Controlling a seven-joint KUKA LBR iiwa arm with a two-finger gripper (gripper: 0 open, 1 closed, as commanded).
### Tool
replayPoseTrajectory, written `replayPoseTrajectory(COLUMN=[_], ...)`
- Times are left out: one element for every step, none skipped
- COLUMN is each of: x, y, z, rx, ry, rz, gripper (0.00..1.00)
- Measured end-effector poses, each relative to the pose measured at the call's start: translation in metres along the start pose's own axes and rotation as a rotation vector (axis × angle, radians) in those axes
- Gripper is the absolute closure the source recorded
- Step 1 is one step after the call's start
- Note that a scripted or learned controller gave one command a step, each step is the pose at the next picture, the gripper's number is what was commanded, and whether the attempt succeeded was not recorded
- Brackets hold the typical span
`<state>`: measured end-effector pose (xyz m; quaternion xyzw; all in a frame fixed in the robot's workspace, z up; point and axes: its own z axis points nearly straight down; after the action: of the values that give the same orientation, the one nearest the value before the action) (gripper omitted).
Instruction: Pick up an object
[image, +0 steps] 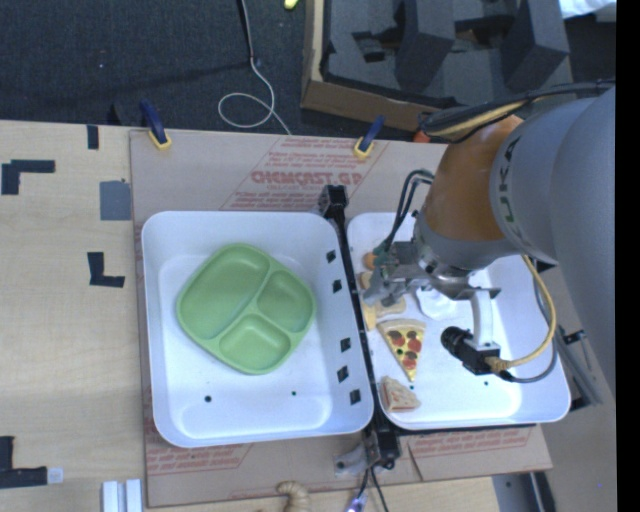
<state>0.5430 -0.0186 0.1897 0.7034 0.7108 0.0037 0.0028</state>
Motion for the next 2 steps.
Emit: replayPoseTrajectory(x=[-0.005, -0.049], y=[-0.004, 0.022], z=[0.006, 0.006], rx=[0.012, 0.009], ry=[-0.001, -0.002], rz=[0.009, 0.011], gripper=[0.0, 0.0])
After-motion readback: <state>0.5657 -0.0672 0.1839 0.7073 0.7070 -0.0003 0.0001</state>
